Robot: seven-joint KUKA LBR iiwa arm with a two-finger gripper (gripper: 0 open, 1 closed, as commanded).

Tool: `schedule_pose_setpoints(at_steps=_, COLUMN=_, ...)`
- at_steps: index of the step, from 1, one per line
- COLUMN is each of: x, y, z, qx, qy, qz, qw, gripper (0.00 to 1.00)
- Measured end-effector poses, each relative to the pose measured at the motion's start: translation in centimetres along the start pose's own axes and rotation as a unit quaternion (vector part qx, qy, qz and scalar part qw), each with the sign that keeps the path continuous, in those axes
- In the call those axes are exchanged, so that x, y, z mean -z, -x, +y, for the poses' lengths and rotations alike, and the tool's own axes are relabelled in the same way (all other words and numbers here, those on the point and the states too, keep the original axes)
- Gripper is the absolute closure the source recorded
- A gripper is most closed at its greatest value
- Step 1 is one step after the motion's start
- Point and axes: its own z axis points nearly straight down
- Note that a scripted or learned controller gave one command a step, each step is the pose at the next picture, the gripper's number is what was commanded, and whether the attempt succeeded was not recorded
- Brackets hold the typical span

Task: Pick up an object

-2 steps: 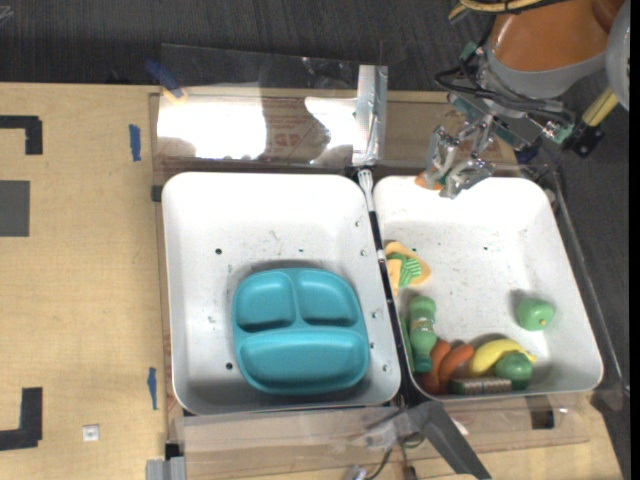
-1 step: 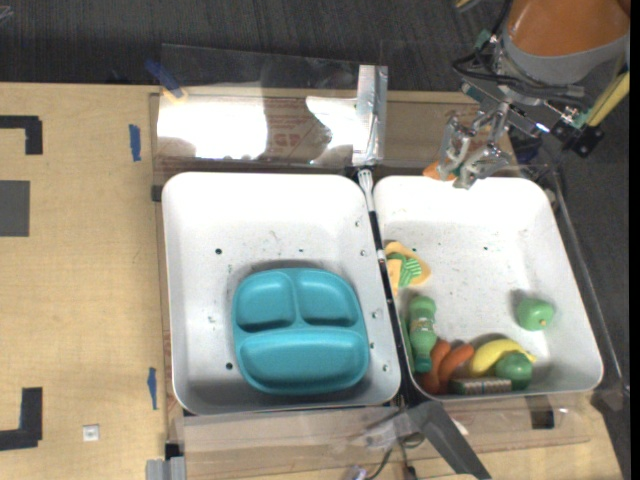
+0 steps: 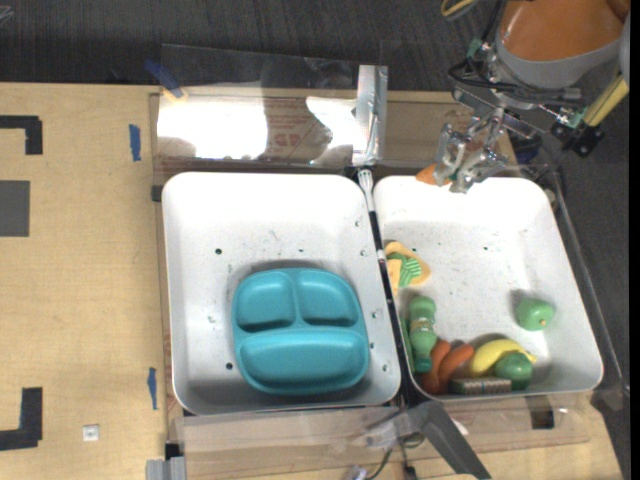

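My hand (image 3: 468, 166) hangs over the far rim of the right bin (image 3: 480, 230), near its back-left corner. A small orange thing (image 3: 430, 176) shows right beside it at the rim, touching or nearly so, but I cannot tell whether it sits between my grippers or merely lies behind them, nor whether the hand is apart or together; the metal there is too cluttered to read.

Judging by this, I am either just lifting away with that orange piece or poised at the bin's edge before a reach. The safer reading is that nothing is surely held.

Most of the candidates lie well apart from me, along the near wall of the right bin: a green ball (image 3: 535, 313) alone toward the right side, a banana (image 3: 497, 352) touching a carrot (image 3: 450, 360), a green bottle (image 3: 421, 324) by the divider, and a yellow piece (image 3: 405, 266) farther up the left wall. The left bin (image 3: 200, 218) holds a teal divided plate (image 3: 299, 328).

If the hand is empty, the green ball looks the easiest target, standing clear of its neighbours; I would need to travel toward the near side, centre above it, and descend.
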Motion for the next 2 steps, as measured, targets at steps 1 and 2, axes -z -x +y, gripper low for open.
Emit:
schedule_pose_setpoints(at_steps=1, x=2.8, y=-2.9, z=-2.0, qx=0.058, qy=-0.003, qz=-0.001, qw=0.9983, gripper=1.0)
schedule_pose_setpoints(at_steps=2, x=-0.8, y=0.1, z=0.1, qx=0.083, qy=0.002, qz=0.0, qw=0.9965, gripper=1.0)
